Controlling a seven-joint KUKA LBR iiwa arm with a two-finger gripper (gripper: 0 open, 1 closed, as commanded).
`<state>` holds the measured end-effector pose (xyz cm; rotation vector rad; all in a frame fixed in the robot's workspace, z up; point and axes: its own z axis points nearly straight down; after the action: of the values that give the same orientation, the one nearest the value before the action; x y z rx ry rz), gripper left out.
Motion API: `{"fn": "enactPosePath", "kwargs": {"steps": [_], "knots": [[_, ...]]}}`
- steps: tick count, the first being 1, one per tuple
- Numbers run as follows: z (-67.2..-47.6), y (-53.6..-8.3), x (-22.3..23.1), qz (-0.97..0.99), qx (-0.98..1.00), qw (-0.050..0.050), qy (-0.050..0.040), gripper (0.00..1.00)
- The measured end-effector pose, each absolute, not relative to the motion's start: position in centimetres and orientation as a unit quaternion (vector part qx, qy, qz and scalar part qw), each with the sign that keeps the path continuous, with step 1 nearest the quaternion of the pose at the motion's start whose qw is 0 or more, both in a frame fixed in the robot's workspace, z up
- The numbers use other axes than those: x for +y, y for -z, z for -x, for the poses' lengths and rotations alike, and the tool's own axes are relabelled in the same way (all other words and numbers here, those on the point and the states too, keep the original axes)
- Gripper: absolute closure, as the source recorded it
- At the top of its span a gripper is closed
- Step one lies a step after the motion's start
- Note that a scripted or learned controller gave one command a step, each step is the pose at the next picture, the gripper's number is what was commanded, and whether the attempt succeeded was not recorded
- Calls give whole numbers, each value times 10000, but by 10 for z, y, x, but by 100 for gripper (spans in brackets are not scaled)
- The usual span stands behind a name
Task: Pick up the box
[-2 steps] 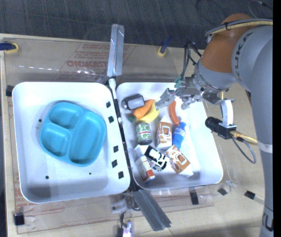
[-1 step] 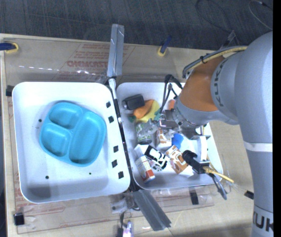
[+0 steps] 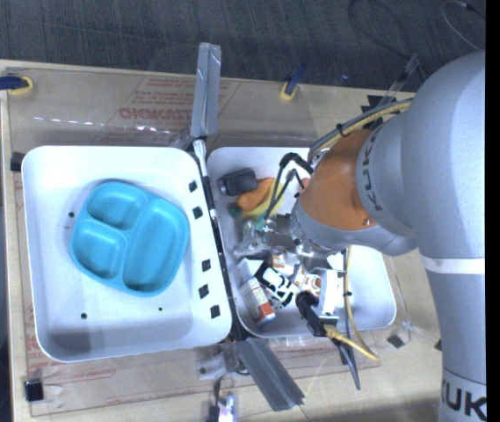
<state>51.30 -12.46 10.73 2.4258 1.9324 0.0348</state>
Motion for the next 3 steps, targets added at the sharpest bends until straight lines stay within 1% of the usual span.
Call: {"fn": "enactPosePath", "kwargs": {"steps": [1,2,3], "knots": [[-491,-107,-108,-7950,6060,218,-139,0],[-530,-111,-118,-8083,5888,47,-48,0],[-490,-108,-98,-8632,5044,175,-154,0]]}}
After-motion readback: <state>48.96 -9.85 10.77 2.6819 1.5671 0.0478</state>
